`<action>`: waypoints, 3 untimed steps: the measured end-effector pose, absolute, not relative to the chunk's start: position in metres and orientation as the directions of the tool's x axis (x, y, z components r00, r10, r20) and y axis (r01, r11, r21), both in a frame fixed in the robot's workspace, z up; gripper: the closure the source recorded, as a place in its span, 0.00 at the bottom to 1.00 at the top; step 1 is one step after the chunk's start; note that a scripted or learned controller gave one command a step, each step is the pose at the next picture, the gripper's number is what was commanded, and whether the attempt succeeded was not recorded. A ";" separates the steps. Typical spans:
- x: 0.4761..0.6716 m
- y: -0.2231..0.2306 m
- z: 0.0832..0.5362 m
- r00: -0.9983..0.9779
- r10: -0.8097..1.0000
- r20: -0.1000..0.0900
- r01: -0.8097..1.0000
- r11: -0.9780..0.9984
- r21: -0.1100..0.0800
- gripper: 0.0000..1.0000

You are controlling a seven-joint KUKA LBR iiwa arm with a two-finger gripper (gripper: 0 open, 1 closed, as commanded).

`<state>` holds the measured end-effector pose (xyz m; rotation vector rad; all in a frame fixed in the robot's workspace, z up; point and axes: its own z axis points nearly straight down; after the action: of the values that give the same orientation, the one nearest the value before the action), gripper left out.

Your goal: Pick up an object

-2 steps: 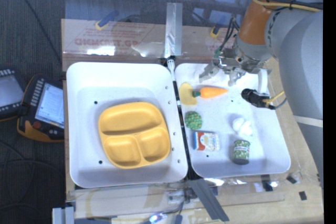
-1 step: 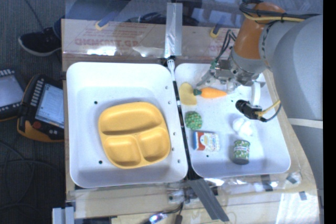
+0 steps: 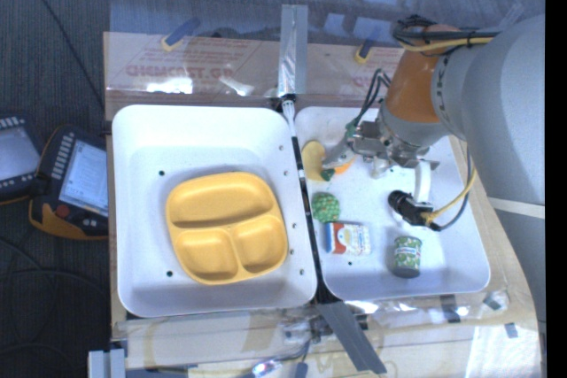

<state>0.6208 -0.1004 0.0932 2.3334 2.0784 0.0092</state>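
Note:
In the right bin (image 3: 461, 279) lie a pale yellow fruit-like piece (image 3: 312, 157) by the left wall, a small orange piece (image 3: 343, 163) beside it, a green knobbly ball (image 3: 325, 207), a white carton with red and blue print (image 3: 345, 238) and a small green can (image 3: 407, 255). My gripper (image 3: 353, 151) hangs low over the bin's upper left part, right at the orange piece and just right of the yellow one. Its tip is hidden among the metal parts of the wrist.
The left bin (image 3: 142, 146) holds a yellow divided plate (image 3: 228, 224). A black plug on a yellow cable (image 3: 404, 204) dangles from the wrist above the can. The grey arm (image 3: 505, 102) covers the bin's upper right. A handheld pendant (image 3: 75, 181) lies on the floor at left.

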 end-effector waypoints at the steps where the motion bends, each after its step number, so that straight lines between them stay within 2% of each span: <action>1: 0.632 -0.074 0.184 0.194 0.981 -0.002 0.981 -0.194 -0.001 0.00; 2: 0.640 -0.098 0.094 0.279 0.960 -0.003 0.960 -0.279 0.000 0.00; 3: 0.639 -0.098 0.102 0.278 0.961 -0.005 0.961 -0.278 -0.003 1.00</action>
<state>0.6392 -0.0981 0.1024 2.5111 1.8870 -0.0092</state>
